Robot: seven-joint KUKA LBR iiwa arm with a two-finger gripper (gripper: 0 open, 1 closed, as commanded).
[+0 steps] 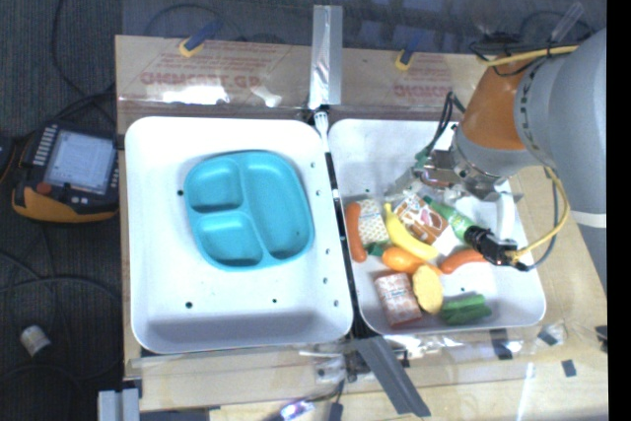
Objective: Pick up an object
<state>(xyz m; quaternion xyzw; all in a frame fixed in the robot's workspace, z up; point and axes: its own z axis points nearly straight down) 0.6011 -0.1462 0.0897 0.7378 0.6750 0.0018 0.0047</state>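
The right bin holds a heap of toy food. In it are a yellow banana, an orange carrot, a pale speckled piece, a red-and-white packet, an orange piece, a brown-red can, a yellow lump and a green cucumber. My gripper hangs over the back of this bin, just above and behind the packet and banana. The wrist hides its tip, so I cannot see whether it touches or holds anything.
The left bin holds a blue compartment plate. A metal divider runs between the bins. A yellow cable loops from the arm over the right bin's right side. A handheld pendant lies on the floor at left.
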